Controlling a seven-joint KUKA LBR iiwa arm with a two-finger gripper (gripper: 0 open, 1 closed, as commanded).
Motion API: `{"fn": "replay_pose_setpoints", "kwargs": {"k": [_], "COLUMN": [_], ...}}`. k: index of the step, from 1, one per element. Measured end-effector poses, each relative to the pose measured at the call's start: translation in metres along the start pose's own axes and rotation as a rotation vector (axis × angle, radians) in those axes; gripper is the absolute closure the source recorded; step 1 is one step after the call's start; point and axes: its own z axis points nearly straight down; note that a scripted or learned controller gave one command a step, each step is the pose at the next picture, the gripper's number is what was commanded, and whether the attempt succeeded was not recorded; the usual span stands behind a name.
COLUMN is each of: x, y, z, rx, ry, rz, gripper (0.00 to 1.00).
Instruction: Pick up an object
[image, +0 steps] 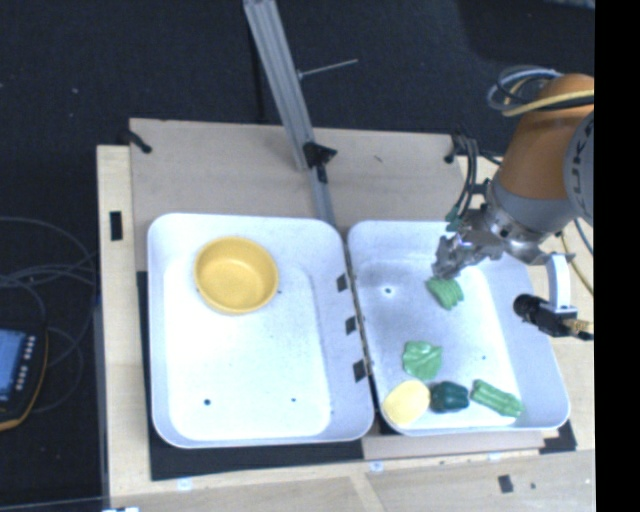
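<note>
Camera view from above the bench shows my grey arm with its orange band (545, 140) reaching in from the right over the right-hand shallow white bin (500, 300); my two-finger gripper (452, 262) hangs low above that bin's upper part, pointing down and to the left; whether my jaws are open or closed I cannot tell, since the tips blur into the dark of the wrist; a small green plastic piece (445, 292) lies just below the gripper, so close that I cannot tell whether they touch, and I see nothing clearly between my jaws; lower in the same bin a light green leafy piece (422, 358) rests near the middle; beneath it, along the near wall, a pale yellow rounded object (406, 401) sits touching a dark green rounded object (449, 397); just beside that, towards the right corner, a bright green elongated piece (496, 398) lies tilted; the left-hand shallow white bin (250, 400) holds a yellow round bowl (236, 274) in its upper left part, upright and well apart from my gripper.
</note>
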Motion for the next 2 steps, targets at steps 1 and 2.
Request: {"fn": "replay_pose_setpoints", "kwargs": {"k": [1,2], "x": [0.058,0.106], "y": [-0.005,-0.015], "z": [0.006,0.008], "rx": [0.0,0.0], "ry": [0.0,0.0], "rz": [-0.003,-0.003], "gripper": [1.0,1.0]}}
